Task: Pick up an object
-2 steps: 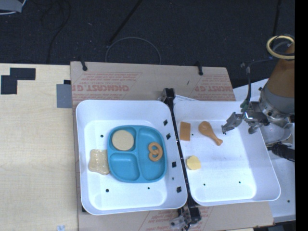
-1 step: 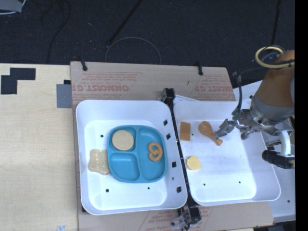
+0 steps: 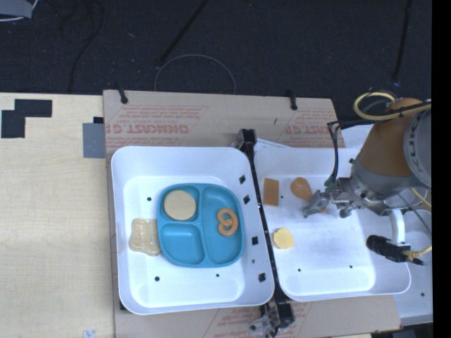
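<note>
Orange lump (image 3: 301, 187): centre-right of frame, in the right bin (image 3: 352, 280), loose.
Gripper (image 3: 315, 206): just beside it, poised to grasp.
Claw: opening unclear, grasp not discernible.

1. A dark carpeted floor (image 3: 211, 27) fills the top of the view — thin black cables (image 3: 194, 65) loop across it.
2. A pale wooden bench top (image 3: 49, 217) spans the left side, bearing black patches (image 3: 25, 115) and a grey square (image 3: 92, 139).
3. A brown cardboard sheet (image 3: 211, 118) with red print lies on the bench — lighting is even.
</note>
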Tool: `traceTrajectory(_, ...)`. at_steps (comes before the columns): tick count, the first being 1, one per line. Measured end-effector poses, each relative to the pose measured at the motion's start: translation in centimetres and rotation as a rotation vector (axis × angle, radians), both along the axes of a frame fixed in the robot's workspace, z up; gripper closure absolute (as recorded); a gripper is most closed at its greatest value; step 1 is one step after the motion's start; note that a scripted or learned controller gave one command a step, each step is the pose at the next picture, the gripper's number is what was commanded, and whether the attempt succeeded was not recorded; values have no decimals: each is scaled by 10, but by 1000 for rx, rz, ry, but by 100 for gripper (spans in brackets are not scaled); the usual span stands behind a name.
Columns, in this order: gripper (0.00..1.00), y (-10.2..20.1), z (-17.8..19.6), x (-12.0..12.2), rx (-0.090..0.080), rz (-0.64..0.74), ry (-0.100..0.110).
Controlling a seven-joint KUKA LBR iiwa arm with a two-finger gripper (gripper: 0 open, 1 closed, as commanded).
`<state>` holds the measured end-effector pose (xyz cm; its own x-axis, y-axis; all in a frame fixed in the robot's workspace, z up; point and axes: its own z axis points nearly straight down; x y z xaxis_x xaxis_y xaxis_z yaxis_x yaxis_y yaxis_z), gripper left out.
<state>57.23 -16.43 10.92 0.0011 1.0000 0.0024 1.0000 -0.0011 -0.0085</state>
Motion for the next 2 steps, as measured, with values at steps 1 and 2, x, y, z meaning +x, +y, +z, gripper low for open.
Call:
traceTrajectory(1, 100, -2, 14, 1, -1, -4, -4)
traceTrajectory(2, 100, -8, 75, 6, -4, 0, -12)
